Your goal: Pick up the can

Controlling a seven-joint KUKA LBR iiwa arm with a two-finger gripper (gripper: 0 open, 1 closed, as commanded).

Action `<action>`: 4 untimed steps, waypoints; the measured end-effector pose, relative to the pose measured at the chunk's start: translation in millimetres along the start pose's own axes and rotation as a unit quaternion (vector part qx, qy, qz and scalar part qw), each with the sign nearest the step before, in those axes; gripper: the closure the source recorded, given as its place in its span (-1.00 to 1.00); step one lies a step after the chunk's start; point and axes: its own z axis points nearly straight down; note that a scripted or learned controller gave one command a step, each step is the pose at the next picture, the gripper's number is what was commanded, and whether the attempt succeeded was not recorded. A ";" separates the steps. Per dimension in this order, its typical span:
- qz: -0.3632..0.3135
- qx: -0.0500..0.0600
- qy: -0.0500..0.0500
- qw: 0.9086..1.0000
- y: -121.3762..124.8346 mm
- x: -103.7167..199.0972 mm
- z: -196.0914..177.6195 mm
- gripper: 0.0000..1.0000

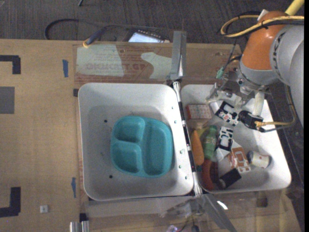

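Down at the right bin's [277, 175] near end, the can [240, 159] lies tilted beside a small white cup [259, 159], a black block [229, 178] just below it. Over that bin's far end hangs the gripper [227, 111]; whether it's parted, I cannot tell. A teal tray [142, 146] sits in the left bin [91, 100].

left bin [91, 105]: teal tray [142, 146] | right bin [275, 173]: cluttered items | tool [227, 111] above right bin

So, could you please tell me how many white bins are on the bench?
2. The left bin holds a teal divided plate; the right bin, beside it, holds the cluttered items under the claw.
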 end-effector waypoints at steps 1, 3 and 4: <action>-0.037 -0.014 -0.001 0.999 -1.9 -2.8 40.9 -1.00; 0.219 -0.002 0.000 0.976 14.5 -6.9 -76.3 1.00; 0.223 -0.002 0.000 0.975 36.4 -58.0 -142.7 1.00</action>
